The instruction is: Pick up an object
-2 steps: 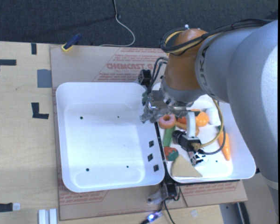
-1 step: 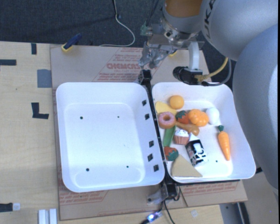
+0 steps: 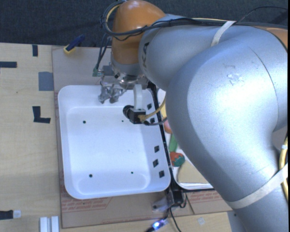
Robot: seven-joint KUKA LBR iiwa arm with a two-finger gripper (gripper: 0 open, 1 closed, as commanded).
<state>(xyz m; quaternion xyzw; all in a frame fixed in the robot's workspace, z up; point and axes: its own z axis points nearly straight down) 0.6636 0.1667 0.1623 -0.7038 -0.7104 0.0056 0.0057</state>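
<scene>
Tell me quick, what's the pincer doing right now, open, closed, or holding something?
Pincer: cannot be told; it hangs over the far rim of the left bin, and no object shows in it.

Left white bin [image 3: 75,178] — shallow, rounded corners, small dark dots on its floor. Gripper [image 3: 108,97] at the bin's far edge, hanging below the orange band [image 3: 130,30]. Grey arm [image 3: 222,110] — large, crossing in from the right, covering most of the right bin [image 3: 195,183]; red and green bits [image 3: 176,158] show at the arm's edge there. Counter [image 3: 19,144] — pale wood with dark tape marks. Blue-and-yellow item [image 3: 74,44] at the far edge.
</scene>
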